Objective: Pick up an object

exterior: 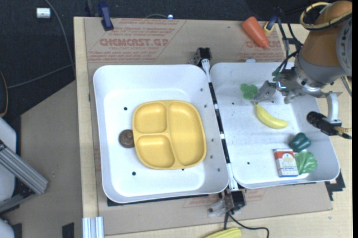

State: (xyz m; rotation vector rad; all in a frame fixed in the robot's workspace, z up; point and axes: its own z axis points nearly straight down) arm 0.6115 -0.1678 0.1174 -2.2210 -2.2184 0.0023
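Left bin (106,119): we are looking at the larger white bin, which is carrying a yellow divided tray (168,133) near its middle, with a small brown round piece (126,138) peeking out at the tray's left edge.

Right bin (246,167): we are finding the smaller items gathered here, toward the far and right parts of the bin.

Arm (324,44): we are watching it reach in from the right, its orange band sitting above the far right corner of the right bin.

Gripper (271,91): we are seeing it hanging low over the far part of the right bin, between the green piece and the banana. Nothing is showing between its fingers, and we cannot tell how far apart they are standing.

Banana (271,118): we are treating this as the likely target, since it is lying just beside the gripper, on the near side. We are judging it to be a light, smooth plastic toy, stiff but slippery on its curve, so we are favouring a hold across its thick middle, not the tapering ends.

Small box (286,162): it is lying flat near the front right, touching a green leafy toy (306,163).

Dark green toy (300,141): it is sitting just beyond the box.

Green piece (249,90): it is resting just left of the gripper.
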